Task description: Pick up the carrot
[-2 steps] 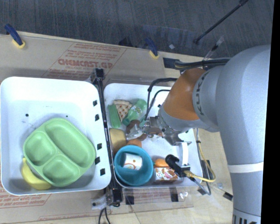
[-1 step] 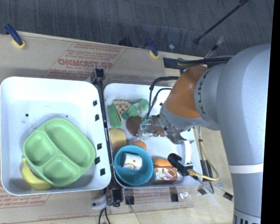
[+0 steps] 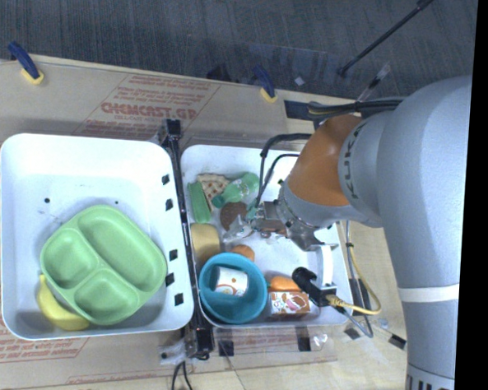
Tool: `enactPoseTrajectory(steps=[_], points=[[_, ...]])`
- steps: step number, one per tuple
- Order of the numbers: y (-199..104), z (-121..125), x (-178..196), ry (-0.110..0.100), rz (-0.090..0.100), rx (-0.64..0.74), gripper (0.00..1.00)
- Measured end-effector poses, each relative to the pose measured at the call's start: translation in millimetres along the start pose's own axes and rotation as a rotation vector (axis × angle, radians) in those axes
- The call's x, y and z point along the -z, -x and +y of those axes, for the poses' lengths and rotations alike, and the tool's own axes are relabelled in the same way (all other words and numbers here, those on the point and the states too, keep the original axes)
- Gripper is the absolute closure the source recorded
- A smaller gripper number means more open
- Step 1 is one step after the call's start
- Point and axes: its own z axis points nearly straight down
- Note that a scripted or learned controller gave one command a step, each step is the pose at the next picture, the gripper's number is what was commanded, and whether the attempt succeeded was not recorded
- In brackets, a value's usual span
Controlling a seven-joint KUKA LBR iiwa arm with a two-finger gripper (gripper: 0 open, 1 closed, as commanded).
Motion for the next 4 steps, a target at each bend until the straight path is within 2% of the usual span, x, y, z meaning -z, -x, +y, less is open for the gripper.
enactPoseTrajectory(steps=[1, 2, 3, 4], points=[[84.3, -44.9, 2.9, 0.01, 0.0, -0.018, 0.0], [78.9, -67.4, -0.4, 0.05, -0.029, 0.129, 0.0], [-9.1, -52.2, -2.7, 0.053, -0.01, -0.015, 0.0], [69.2, -27.9, -7.6, 0.018, -0.01, 0.727, 0.0]])
